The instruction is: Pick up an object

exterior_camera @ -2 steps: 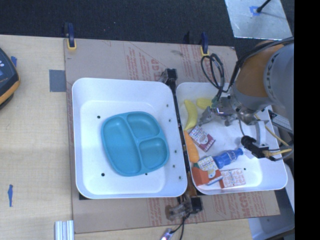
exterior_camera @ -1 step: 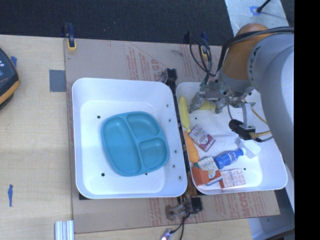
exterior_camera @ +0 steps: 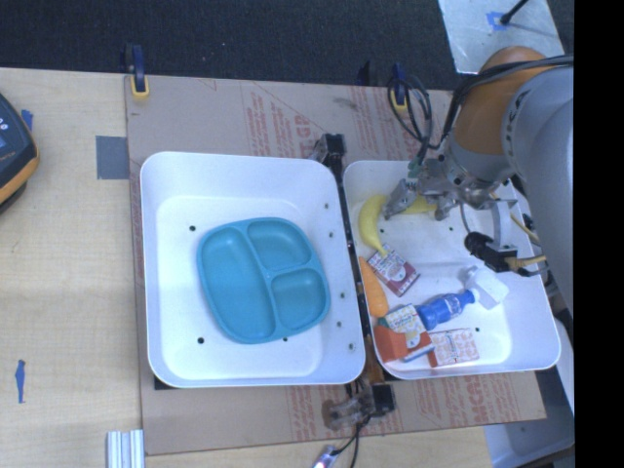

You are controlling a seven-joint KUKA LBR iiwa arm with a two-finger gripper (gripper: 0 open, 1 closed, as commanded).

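Overhead, we see two shallow white bins side by side on the bench. The left bin holds a blue divided plate, lying flat near its middle, three compartments facing up. The right bin carries the loose items.

Our arm comes in from the right, grey with its orange band high at the upper right, and the gripper sits low over the far left part of the right bin. It hangs right at the upper end of a yellow banana, which curves down along the bin's left wall. Whether the fingers are apart or together we cannot tell (the dark metal there blurs into the banana's tip), and we cannot see anything plainly caught between them.

Just below the banana lies a small red and white packet, tilted. Beside it, against the left wall, is an orange object, partly tucked under the others. Nearer the front, a blue bottle with a white cap lies on its side, pointing up to the right, with a white piece just beyond its cap. A flat red and white package rests by the front wall, touching the bottle's lower end.

Brown cardboard lies under both bins, with blue clamps at its far edge.
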